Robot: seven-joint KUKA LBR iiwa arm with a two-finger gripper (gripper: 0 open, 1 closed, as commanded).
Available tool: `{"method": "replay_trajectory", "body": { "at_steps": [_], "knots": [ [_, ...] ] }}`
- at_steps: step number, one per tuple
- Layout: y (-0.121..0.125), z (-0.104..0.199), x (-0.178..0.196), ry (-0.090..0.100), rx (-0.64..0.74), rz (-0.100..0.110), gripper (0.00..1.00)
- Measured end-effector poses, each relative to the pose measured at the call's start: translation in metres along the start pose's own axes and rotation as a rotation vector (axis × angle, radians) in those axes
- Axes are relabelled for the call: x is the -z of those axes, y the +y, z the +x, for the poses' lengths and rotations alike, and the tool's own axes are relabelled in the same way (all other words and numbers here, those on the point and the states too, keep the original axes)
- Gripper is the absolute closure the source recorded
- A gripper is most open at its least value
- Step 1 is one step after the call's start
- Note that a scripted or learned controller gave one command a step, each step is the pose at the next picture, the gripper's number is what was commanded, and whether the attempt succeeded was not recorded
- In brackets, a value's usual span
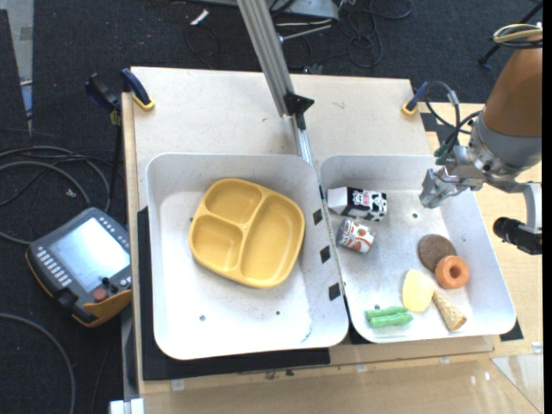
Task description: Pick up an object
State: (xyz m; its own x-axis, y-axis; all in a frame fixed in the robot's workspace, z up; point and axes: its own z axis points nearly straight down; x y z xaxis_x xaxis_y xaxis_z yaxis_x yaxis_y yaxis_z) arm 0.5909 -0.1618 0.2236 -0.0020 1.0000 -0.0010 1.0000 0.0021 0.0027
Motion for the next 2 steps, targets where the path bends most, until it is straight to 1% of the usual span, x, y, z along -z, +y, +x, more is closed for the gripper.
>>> {"method": "replay_trajectory", "body": {
  "at_steps": [1,2],
  "knots": [
    [-0.005,0.045,-0.003,0.002,0.005,0.003,1.00],
    [-0.021,0.100,0.009,0.004,0.006,0.003,1.00]
  ]
}}
